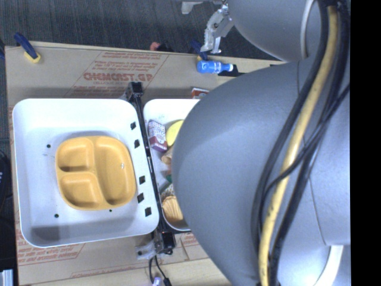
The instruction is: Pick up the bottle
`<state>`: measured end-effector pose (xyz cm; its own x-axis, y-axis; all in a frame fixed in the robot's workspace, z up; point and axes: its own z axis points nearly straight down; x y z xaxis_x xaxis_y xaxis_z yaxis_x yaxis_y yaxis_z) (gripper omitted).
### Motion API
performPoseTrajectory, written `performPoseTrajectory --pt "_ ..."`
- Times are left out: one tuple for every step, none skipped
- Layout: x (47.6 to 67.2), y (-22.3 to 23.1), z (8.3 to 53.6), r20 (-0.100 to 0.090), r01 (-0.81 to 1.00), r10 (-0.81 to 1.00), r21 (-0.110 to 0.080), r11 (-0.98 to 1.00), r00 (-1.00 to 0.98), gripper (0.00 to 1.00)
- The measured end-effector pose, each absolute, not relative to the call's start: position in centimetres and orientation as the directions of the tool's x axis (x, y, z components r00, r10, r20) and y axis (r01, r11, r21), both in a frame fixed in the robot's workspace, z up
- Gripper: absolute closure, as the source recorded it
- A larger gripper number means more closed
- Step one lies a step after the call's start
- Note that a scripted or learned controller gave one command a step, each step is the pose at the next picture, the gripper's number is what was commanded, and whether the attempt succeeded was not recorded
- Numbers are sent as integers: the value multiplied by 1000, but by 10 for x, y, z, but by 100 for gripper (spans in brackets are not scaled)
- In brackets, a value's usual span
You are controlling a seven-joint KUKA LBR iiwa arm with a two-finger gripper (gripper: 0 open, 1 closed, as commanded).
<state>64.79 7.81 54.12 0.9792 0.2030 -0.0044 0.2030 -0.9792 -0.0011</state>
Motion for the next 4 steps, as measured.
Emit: performPoseTrajectory --pt "637 47 541 -7 204 204 -4 -979 979 0" --pt "651 10 541 -4 204 204 -3 -979 979 0" --pt "647 -16 541 -5 515 515 -6 -857 857 0" --pt "622 28 541 -6 212 212 -2 -977 977 0"
